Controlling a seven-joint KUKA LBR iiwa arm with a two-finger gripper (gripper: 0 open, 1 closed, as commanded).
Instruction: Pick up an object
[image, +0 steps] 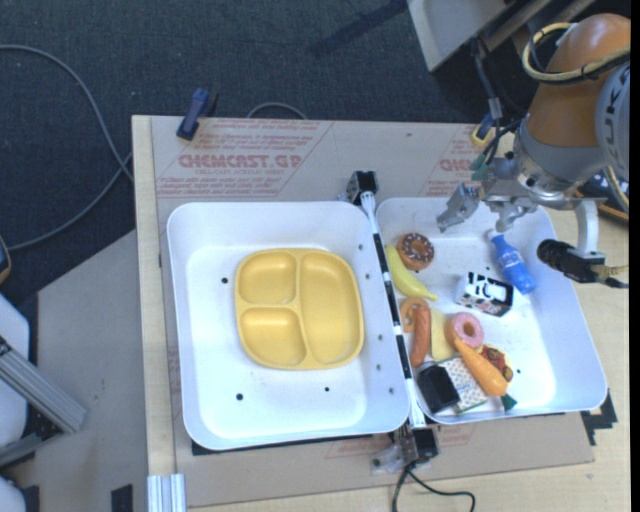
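We see the gripper (478, 213) with its fingers spread apart, holding nothing, above the far part of the right bin (580, 345). Just beside it lies a blue bottle (511, 262). The bins rest on a cardboard sheet (250, 155) over dark carpet (80, 70).

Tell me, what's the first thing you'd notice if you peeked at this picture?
Probably the big yellow plate with three compartments, lying alone in the left white bin. Next, the jumble of toy food in the right white bin: a chocolate donut, a banana, a hot dog, a pink donut and a carrot. The arm's tool hangs over that bin's far end, beside a blue bottle.
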